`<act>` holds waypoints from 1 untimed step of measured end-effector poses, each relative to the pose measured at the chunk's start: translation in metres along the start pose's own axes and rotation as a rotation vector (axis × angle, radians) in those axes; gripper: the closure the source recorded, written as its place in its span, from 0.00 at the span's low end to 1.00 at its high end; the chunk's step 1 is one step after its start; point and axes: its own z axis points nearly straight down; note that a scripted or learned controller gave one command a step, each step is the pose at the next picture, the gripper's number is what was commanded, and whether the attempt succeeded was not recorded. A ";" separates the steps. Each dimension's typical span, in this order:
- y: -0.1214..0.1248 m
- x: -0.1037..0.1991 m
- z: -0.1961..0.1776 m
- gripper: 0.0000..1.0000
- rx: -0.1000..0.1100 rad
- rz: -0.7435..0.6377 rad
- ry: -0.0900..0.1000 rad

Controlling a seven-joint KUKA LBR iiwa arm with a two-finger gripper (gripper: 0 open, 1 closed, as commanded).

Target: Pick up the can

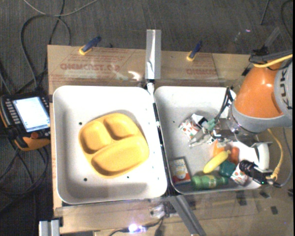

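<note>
In the front left corner of the right bin (167, 107) lies a small can-like item (179, 169) with a grey and red label. My gripper (202, 135) hangs over the middle of that bin, up and to the right of this item and apart from it. It is right beside a white and red carton (189, 127). The grey wrist with its orange band (258, 100) hides the bin's right side.
A yellow banana (215, 162), an orange piece (234, 154), a teal item (226, 169) and a green bottle (209, 182) crowd the right bin's front right. The left bin (64, 132) holds a yellow divided plate (114, 144). A pendant (27, 114) lies at the far left.
</note>
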 end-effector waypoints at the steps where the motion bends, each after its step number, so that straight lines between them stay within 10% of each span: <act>1: 0.078 0.010 0.079 0.00 -0.002 -0.076 -0.003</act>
